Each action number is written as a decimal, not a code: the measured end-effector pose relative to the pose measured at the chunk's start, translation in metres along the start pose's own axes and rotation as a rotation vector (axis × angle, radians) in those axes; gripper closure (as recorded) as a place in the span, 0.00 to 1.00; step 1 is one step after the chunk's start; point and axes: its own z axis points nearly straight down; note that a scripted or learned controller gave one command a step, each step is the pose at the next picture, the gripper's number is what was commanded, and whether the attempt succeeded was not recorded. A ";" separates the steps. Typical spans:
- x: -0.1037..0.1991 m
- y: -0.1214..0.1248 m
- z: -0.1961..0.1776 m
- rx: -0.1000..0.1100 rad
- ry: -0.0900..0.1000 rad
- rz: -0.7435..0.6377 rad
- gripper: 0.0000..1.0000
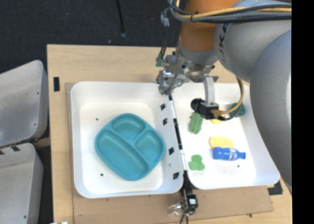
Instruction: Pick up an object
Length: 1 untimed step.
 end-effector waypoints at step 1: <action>0.001 0.000 0.000 0.000 0.001 0.001 0.00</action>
